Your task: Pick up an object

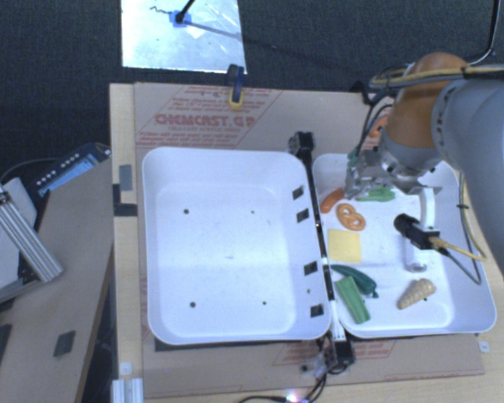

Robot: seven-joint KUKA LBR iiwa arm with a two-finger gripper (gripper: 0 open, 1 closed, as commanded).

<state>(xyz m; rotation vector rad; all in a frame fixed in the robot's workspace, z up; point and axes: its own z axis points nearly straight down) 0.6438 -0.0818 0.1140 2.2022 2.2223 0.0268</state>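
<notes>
Obj nearest the tool: pale green piece [376,196], lying flat at ~11 o'clock in the R bin [458,288], partly under the gripper [361,180]. Gripper sits low over that corner, at or just above the green piece; contact can't be told. Opening of gripper: can't tell from this angle, and nothing is seen held.

Other objs in R bin, all along its left half:
- orange piece [332,200], ~10 o'clock, just beside gripper, near the bin's left wall.
- pretzel [350,217], just below the orange piece, apart from it.
- yellow square [345,245], ~9 o'clock, flat, just under the pretzel.
- dark green pod [358,277], ~8 o'clock, lying across the top end of the green block [352,300] at ~7 o'clock; the two touch.
- cone [416,293], ~6 o'clock, on its side, well apart from the green pair.

Arm [483,133] comes in from 3 o'clock, orange band over the bin's top edge.

L bin [227,254] touches the R bin wall to wall. Both sit on cardboard [202,116]; clamp [235,86] at its 12 o'clock edge, shiny sheet [181,23] beyond.
</notes>
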